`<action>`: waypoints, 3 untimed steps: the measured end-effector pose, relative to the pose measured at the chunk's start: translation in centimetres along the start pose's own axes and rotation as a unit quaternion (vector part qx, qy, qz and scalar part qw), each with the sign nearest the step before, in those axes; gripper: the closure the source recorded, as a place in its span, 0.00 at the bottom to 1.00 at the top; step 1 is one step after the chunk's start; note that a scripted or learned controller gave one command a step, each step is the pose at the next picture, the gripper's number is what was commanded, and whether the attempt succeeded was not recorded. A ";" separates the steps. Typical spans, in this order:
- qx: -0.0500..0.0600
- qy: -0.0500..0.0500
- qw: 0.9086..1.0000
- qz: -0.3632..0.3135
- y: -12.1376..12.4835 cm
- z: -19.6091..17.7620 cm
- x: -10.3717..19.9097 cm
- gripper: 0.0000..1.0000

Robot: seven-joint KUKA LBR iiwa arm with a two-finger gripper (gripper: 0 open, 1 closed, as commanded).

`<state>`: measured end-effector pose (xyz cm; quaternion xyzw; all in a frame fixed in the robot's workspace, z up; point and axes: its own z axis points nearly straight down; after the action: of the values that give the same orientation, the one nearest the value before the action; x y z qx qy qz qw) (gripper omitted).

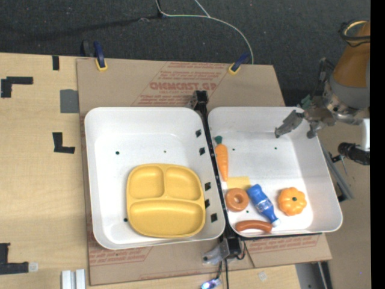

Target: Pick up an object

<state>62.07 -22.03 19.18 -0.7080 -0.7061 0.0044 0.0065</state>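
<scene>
The right bin (264, 122) holds several toy foods along its near and left sides. There is a carrot (222, 160), a pale yellow block (239, 182), a brown donut (236, 199), a blue bottle (261, 202), an orange pumpkin (292, 201) and a red sausage (253, 226). My gripper (295, 131) hangs over the bin's far right part, well away from these objects. Its two dark fingers (284, 126) are spread apart with nothing between them.
In the left bin (102, 137) lies a yellow divided plate (165, 199). A black divider (207, 155) separates the two bins. The bins rest on a cardboard sheet (174, 83) held by clamps at its far edge.
</scene>
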 end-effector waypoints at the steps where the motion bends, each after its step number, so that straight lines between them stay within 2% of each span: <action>1: -0.007 -0.002 1.000 -0.002 0.3 -0.9 0.0 0.00; 3: -0.005 -0.002 1.000 -0.002 -0.3 8.0 0.1 0.00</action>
<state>61.63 -21.95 11.20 -0.7067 -0.7075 0.0024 0.0018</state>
